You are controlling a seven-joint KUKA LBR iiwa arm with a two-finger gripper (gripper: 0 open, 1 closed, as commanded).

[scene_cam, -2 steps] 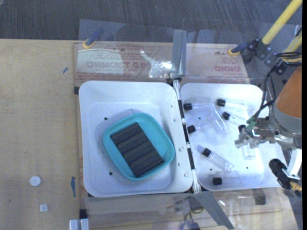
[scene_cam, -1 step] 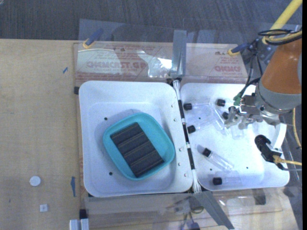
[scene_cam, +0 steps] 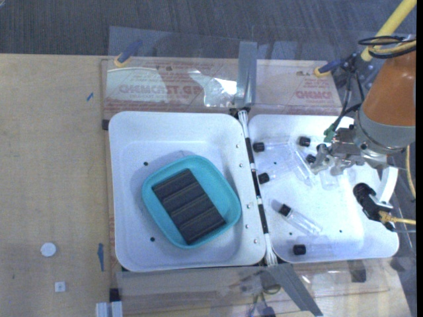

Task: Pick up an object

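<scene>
The right bin (scene_cam: 344,240) holds several clear vials with black caps. One vial (scene_cam: 299,219) lies near the middle front, and another (scene_cam: 281,156) lies at the back left. Loose-looking black caps (scene_cam: 299,249) sit near the rim. My gripper (scene_cam: 329,162) hangs over the back right part of this bin, just right of a clear vial (scene_cam: 305,167) and a black cap (scene_cam: 310,158). The wrist hides what lies directly beneath it. In the left bin (scene_cam: 125,177), a teal tray (scene_cam: 225,193) carries a black ridged block (scene_cam: 188,205).
A metal divider (scene_cam: 254,177) separates the two bins. Clear plastic sheets and a taped cardboard strip (scene_cam: 165,88) lie behind them. A black cable end (scene_cam: 367,197) hangs at the right bin's right side. The wooden bench (scene_cam: 46,177) extends to the left.
</scene>
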